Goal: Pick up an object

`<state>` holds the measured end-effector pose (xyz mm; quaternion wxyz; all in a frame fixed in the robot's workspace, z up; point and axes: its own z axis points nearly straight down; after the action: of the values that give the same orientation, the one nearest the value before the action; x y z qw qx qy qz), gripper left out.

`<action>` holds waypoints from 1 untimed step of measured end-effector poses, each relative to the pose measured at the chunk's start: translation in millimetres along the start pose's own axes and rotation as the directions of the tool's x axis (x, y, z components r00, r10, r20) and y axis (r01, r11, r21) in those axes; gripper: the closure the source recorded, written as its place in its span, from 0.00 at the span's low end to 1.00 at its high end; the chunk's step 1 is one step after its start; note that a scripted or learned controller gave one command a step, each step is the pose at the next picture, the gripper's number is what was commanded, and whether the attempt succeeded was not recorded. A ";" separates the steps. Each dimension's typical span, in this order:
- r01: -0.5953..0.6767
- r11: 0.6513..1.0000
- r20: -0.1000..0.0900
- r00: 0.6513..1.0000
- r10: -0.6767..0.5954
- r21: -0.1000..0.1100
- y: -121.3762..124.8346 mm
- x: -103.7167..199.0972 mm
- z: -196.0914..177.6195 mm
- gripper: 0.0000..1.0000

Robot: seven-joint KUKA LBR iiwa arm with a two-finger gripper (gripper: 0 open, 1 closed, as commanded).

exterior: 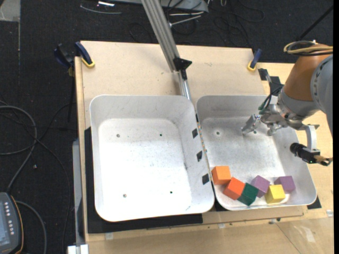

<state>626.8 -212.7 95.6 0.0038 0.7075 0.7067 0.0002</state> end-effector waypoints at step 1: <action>0.003 1.000 -0.004 1.000 -0.003 0.005 -1.3 3.7 0.0 0.00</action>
<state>625.5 -208.9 95.5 0.0008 0.7063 0.7080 -0.0002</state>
